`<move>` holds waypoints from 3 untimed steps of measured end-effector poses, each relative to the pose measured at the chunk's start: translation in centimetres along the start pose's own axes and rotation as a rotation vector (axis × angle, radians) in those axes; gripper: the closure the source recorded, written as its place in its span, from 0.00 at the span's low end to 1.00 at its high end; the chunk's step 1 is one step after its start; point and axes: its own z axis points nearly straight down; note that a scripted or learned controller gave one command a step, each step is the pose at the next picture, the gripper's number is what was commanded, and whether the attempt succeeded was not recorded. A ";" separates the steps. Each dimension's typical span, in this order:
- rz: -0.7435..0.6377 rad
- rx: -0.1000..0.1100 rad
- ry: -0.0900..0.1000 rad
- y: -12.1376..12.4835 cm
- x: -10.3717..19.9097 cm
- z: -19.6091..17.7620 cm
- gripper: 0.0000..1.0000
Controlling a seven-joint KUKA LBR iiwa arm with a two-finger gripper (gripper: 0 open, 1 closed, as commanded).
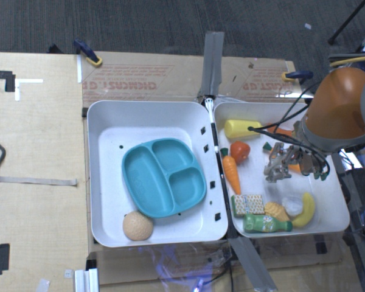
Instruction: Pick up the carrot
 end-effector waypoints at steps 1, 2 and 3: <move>-0.536 -0.007 0.011 -4.8 3.1 2.1 1.00; -0.537 -0.007 0.008 -4.7 3.0 2.0 0.00; -0.563 -0.009 0.011 0.1 5.5 2.0 0.00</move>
